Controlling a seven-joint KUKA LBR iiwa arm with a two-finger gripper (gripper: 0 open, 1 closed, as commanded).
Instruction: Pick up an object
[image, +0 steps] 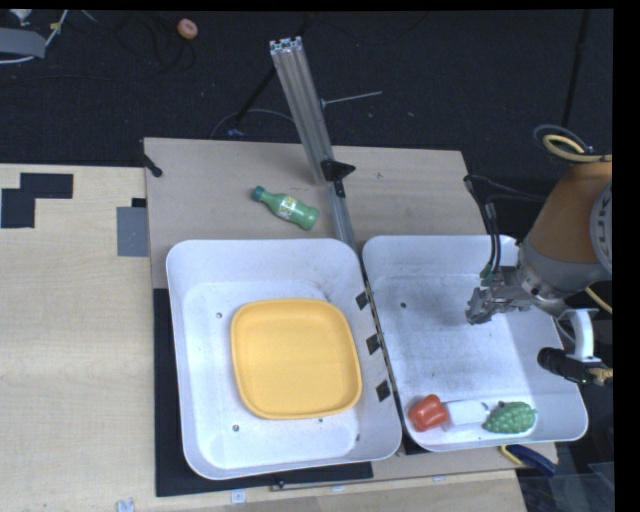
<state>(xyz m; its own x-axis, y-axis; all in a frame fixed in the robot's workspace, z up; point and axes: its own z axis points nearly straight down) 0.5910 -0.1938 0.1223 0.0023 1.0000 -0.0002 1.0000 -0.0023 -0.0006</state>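
We see the gripper over the right bin — jaws' state unclear — well apart from the red pepper and green grapes.

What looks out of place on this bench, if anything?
The small green plastic bottle lies on its side on the bare bench board behind the left white bin, outside both bins. The yellow square plate, red pepper and green grape bunch sit inside bins.
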